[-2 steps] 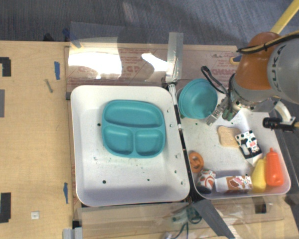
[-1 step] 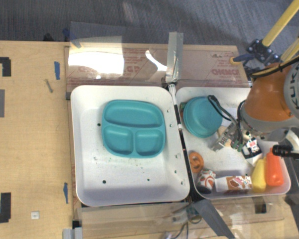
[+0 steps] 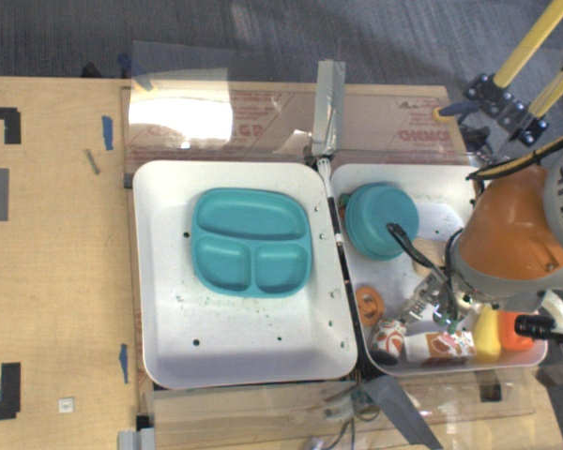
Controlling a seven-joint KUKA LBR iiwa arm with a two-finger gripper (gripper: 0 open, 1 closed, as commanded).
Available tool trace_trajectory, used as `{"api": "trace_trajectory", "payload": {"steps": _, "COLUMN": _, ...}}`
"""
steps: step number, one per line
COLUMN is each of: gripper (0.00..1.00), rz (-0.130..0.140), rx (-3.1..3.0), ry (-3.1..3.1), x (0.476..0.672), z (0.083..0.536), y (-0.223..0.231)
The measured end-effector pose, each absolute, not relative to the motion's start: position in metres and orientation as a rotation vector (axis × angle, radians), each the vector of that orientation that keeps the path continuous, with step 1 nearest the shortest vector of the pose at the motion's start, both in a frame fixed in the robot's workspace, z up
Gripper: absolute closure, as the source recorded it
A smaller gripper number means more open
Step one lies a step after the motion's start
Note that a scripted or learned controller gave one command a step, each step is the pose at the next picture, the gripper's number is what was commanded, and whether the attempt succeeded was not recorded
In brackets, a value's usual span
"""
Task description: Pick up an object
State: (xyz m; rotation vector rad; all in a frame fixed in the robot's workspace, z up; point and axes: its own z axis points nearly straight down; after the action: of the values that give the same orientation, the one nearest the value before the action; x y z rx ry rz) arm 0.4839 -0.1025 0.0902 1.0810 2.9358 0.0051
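**Gripper low in the right bin**

We counted two white bins: the left bin (image 3: 159, 251) held one teal divided tray (image 3: 251, 242); the right bin (image 3: 432, 184) held one teal bowl (image 3: 375, 216), one orange ring (image 3: 369, 301), and one white-and-red tube (image 3: 422, 345) lying along the front wall. The gripper (image 3: 438, 309) hovered just above that tube; we could not tell its opening.
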Motion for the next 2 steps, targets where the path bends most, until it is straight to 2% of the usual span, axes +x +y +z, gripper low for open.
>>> {"api": "trace_trajectory", "payload": {"steps": 1, "gripper": 1.0, "rz": -0.002, "rx": 1.012, "ry": 2.959, "x": 0.4919, "z": 0.0902, "y": -0.0965}}
{"api": "trace_trajectory", "payload": {"steps": 2, "gripper": 0.0, "rz": -0.001, "rx": 1.007, "ry": 2.935, "x": 0.4985, "z": 0.0928, "y": -0.0991}}
